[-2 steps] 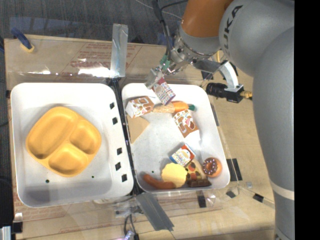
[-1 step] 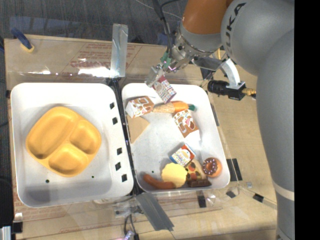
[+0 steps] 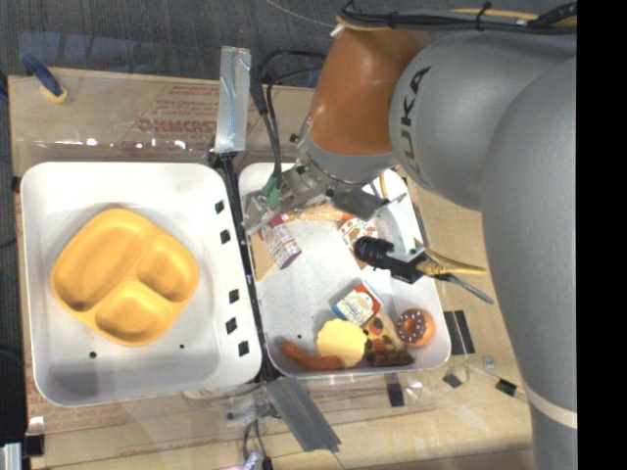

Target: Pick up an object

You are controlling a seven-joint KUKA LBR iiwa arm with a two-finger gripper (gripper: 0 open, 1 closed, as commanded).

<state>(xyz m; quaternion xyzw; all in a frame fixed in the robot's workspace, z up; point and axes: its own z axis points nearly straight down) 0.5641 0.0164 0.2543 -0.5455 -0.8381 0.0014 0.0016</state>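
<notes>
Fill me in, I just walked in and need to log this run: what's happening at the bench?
A grey KUKA arm reaches from the right over the right bin, its wrist low at that bin's upper left corner. Small toy foods lie there: a yellow piece, a sausage, a doughnut and a few packets. The left bin holds a yellow divided tray. Nothing is visibly lifted.

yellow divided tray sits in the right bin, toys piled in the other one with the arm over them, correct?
Not quite: the camera view shows the yellow divided tray in the left bin, not the right. The rest holds: the toys are piled in the right bin, with the arm over them.
</notes>
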